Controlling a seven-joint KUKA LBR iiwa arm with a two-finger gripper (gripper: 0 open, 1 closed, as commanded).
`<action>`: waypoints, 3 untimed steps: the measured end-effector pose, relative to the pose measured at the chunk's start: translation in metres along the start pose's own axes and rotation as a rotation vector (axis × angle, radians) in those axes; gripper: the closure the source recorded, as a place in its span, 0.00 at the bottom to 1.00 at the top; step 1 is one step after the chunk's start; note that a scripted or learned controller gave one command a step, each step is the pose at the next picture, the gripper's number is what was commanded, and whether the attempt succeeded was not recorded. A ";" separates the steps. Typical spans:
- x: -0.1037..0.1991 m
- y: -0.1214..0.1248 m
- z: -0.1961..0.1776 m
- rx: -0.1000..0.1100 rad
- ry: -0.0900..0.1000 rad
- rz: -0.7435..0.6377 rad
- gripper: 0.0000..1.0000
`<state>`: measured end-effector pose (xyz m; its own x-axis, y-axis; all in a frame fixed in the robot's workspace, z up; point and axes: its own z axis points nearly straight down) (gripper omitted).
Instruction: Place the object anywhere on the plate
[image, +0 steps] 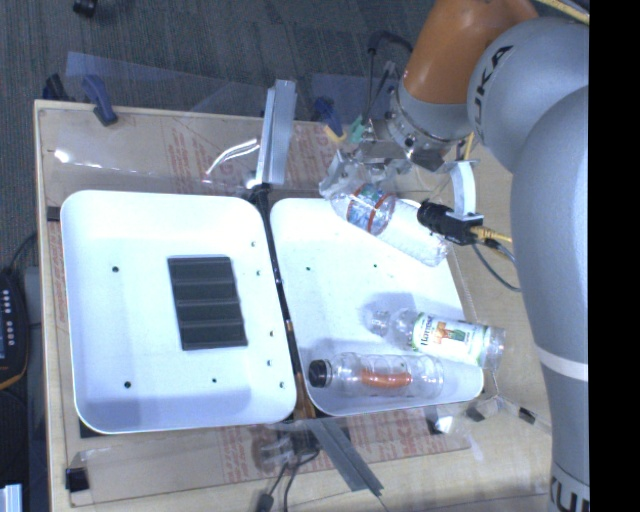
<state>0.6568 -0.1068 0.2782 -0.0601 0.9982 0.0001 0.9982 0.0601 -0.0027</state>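
Nearest the camera, along the front wall of the right bin (300, 330), lay a clear bottle with a black cap (372, 373) on its side, something orange inside. Just behind it lay a second clear bottle with a green-and-white label (440, 337), also on its side; the two sat close together, contact uncertain. In the left bin (100, 300) the dark ribbed plate (207, 302) sat near the middle with nothing on it.

At the far edge of the right bin the gripper (372, 178) stood at the upper end of a third clear bottle with a blue label (388, 220), which was tilted with its far end raised. Whether the fingers were closed on it could not be told; the fingers were lost among the clear plastic.

Judgement: step in hand was lifting this bottle. To do it well, the hold should be confirmed by a slow lift, the bottle carried clear over the divider between bins, then lowered flat across the plate's ribs so it does not roll off.
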 end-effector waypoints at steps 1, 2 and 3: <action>0.073 0.003 -0.009 0.001 0.000 -0.284 1.00; 0.144 -0.040 -0.072 -0.005 -0.002 -0.492 1.00; 0.136 -0.028 -0.090 -0.006 -0.004 -0.728 1.00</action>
<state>0.6214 0.0270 0.3684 -0.7092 0.7050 -0.0036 0.7050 0.7092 0.0018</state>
